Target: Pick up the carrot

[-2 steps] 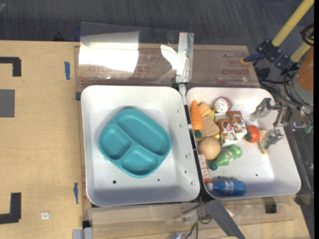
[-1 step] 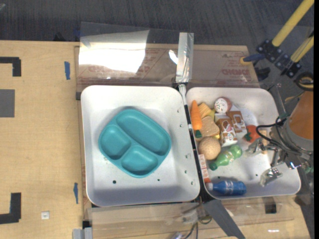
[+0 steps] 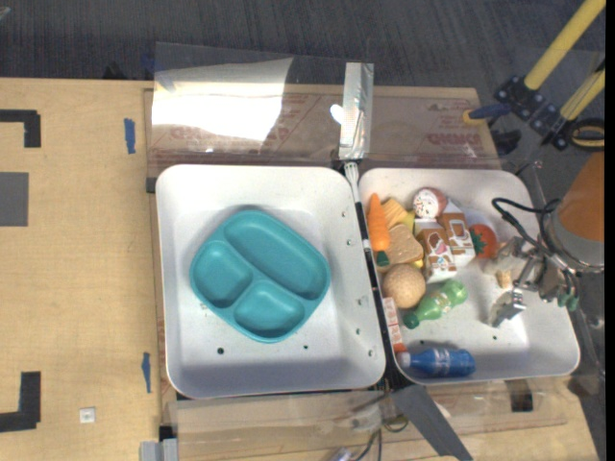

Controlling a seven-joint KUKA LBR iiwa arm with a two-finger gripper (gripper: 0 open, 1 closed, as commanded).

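Honestly, from my remote seat the job looked barely begun. The carrot (image 3: 379, 221) lay in the right bin (image 3: 548, 353), up against its left wall near the far corner, touching the bread slice (image 3: 405, 248) beside it and crowded by the rest of the toy food: a small carton (image 3: 440, 250), a round potato-like piece (image 3: 405, 284), a green bottle (image 3: 438, 303) and a blue bottle (image 3: 439, 360) nearer the front edge. My gripper (image 3: 509, 301) hung over the right side of that same bin, well apart from the carrot, with the whole cluster between them. I could not tell whether it was spread or pressed together (cables and glare muddled that patch), but I saw nothing in it. The left bin (image 3: 192, 353) held just a teal divided plate (image 3: 259, 273). So by my reading nothing was done yet: the reach across, the descent, the grasp and the lift all remained ahead, and the tight packing near the wall looked likely to make that grasp awkward.
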